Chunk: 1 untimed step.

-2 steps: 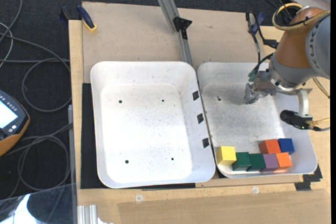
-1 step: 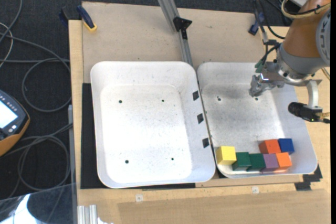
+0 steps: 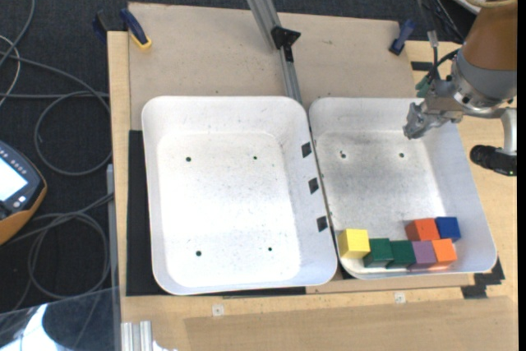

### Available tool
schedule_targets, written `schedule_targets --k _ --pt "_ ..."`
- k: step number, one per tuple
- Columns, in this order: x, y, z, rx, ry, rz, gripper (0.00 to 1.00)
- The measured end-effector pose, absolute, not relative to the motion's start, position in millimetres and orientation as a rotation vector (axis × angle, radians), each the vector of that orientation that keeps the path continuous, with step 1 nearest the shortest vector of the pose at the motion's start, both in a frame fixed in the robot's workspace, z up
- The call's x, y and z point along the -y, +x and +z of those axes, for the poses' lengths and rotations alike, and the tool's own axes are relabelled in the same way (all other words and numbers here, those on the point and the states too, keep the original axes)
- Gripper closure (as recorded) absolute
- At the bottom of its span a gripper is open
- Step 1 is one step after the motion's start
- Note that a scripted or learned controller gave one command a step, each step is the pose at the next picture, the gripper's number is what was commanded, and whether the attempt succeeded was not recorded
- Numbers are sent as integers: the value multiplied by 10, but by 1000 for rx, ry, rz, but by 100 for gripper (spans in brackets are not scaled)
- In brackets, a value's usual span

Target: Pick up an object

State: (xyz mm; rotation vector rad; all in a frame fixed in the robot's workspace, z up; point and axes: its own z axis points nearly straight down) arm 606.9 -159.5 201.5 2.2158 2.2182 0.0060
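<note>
Over right bin (image 3: pixel 460 168) far corner: end effector (image 3: pixel 415 126), grip state unclear. Coloured blocks (image 3: pixel 403 242) huddle at near edge, row running left-right, well apart from it.

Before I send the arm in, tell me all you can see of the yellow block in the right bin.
The yellow block is a small cube, matte, maybe painted wood. It lies flat near the front rim of the right bin, leftmost of the cluster, with a green block against its right side. The tool is far off, near the bin's back edge.
</note>
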Motion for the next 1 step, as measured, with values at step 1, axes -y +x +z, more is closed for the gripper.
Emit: schedule_targets --k 1 --pt "1595 6087 2564 -2219 2214 7 100"
